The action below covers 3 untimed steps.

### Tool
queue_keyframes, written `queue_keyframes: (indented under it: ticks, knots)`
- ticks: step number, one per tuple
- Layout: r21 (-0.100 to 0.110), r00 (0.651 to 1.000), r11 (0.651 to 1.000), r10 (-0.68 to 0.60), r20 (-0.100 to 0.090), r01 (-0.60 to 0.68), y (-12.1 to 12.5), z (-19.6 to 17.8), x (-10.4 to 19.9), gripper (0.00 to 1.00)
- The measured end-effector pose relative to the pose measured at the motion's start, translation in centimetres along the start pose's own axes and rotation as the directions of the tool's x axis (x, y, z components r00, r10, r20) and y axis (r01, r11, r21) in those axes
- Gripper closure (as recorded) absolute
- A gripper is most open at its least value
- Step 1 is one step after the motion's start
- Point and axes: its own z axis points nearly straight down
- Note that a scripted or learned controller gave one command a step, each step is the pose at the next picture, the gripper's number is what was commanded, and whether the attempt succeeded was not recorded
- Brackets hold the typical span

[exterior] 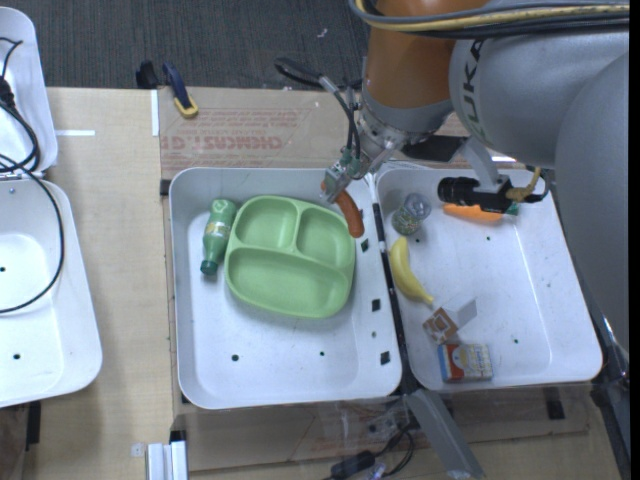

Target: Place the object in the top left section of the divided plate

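Note:
A green divided plate (291, 258) lies in the left bin, with two small sections at the back and one large section at the front. My gripper (336, 185) is just above the plate's back right rim, reaching down from the upper right. It is shut on the upper end of an orange-brown sausage (350, 215). The sausage hangs slanted over the right rim of the plate, beside the top right section. The top left section (266, 222) holds nothing.
A green bottle (214, 234) lies against the plate's left side. The right bin (540, 298) holds a banana (405, 269), a grey crumpled item (411, 213), an orange carrot (476, 212), a brown packet (440, 323) and a small box (466, 362).

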Motion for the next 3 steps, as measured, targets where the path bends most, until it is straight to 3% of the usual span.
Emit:
queue_keyframes:
  ticks: [1,2,3]
  knots:
    - [-0.003,0.979,0.979,-0.205,0.003,0.205,5.1,-2.9,4.6,1.0]
    - [0.0,1.0,1.0,0.002,0.001,-0.002,5.5,-0.9,6.5,1.0]
    - [0.0,1.0,1.0,0.002,0.001,-0.002,5.5,-0.9,6.5,0.0]
